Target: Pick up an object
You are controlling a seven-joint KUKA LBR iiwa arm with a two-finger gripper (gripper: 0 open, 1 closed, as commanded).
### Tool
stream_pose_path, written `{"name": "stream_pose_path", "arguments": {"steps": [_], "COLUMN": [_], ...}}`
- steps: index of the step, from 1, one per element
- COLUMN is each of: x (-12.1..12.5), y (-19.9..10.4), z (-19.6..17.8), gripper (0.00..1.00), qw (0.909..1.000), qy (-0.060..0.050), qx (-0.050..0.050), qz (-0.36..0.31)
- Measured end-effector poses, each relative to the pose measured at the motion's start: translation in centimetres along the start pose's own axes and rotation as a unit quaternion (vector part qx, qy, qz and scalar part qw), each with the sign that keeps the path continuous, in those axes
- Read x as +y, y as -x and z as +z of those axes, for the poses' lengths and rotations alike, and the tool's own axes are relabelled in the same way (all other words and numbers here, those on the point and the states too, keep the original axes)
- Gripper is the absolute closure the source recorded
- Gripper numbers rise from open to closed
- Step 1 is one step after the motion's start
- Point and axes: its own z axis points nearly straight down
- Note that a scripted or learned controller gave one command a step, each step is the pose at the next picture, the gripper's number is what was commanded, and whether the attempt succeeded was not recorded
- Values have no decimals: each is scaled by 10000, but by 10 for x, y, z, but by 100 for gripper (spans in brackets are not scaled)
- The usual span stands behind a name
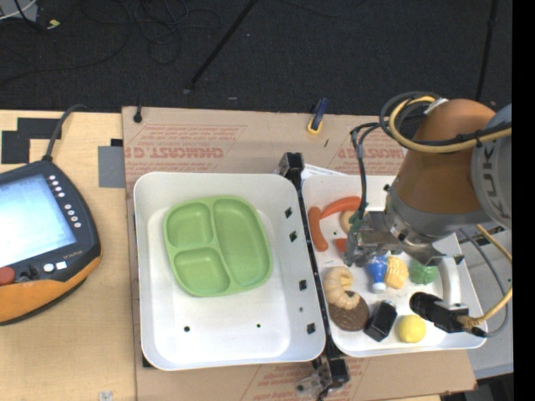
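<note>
My gripper [358,247] hangs low over the right bin [334,341], near its middle, with the grey and orange arm above it. Just left of it lie a red-orange curved piece [318,226] and an orange curved piece [341,206]. Right beside it sit a small blue item [378,271], a yellow corn cob [397,271] and a green item [423,273]. Nearer the front are a beige croissant-like piece [338,281], a brown round cake [348,314], a black block [380,321] and a yellow lemon [411,329]. The arm hides part of the bin behind the gripper.
The left bin [159,307] holds a green divided plate [217,246]. A black divider [305,249] runs between the two bins. A handheld control pendant [38,236] lies on the bench at far left. A blue and yellow clamp [317,117] sits at the cardboard's back edge.
</note>
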Motion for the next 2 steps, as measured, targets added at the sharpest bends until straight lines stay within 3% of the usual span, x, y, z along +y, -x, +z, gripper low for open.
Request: {"name": "stream_pose_path", "arguments": {"steps": [1, 2], "x": [-28, -20], "y": [-8, -12], "z": [9, 1], "gripper": [100, 100], "qw": [10000, 10000], "qy": [-8, 9], "qx": [-4, -9], "qz": [29, 9]}}
